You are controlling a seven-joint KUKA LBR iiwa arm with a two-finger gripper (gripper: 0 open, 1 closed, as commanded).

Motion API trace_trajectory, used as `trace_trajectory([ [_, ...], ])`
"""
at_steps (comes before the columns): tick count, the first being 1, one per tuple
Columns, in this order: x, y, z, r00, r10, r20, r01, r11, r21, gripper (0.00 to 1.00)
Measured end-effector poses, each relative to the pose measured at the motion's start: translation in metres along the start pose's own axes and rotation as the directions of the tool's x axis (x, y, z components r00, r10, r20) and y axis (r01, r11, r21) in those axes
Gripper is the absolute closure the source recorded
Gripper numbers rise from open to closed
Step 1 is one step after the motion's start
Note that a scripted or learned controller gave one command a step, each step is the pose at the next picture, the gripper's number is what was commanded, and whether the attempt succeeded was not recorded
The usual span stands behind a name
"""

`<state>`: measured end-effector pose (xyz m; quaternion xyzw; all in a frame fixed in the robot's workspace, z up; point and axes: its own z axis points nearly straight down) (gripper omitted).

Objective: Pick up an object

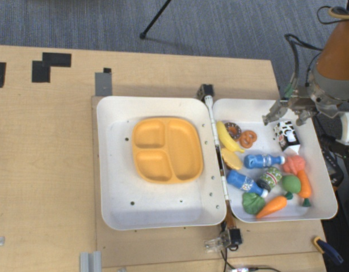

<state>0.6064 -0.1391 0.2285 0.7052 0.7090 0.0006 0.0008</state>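
Toys crowd the right bin, packed toward its near half: a yellow banana along the left wall, a pretzel and a dark round piece just beside it, two blue bottles lying flat in the middle, a pale yellow wedge, a green can, a pink lump, a green ball, two carrots and a green broccoli piece at the front. A black-and-white carton lies apart from the heap, near the far right wall.

The jaws hang over the far part of that bin, spread apart with nothing between them, just above and beside the carton. The grey arm with its orange band reaches in from the right edge.

The left bin holds a yellow divided plate lying flat near its middle. Both bins sit side by side on the wooden counter, touching along a hinged middle seam. Black tape marks lie on the counter's far left.
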Motion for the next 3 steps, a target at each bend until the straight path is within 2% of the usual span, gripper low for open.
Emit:
trace_trajectory([
  [1,-0.056,0.007,0.093,0.998,-0.061,0.0,0.061,0.998,0.003,0.0],
  [2,-0.055,0.009,0.08,0.998,-0.063,0.002,0.063,0.998,-0.004,1.0],
  [3,-0.038,-0.022,0.012,0.799,-0.601,0.003,0.601,0.799,-0.002,1.0],
])
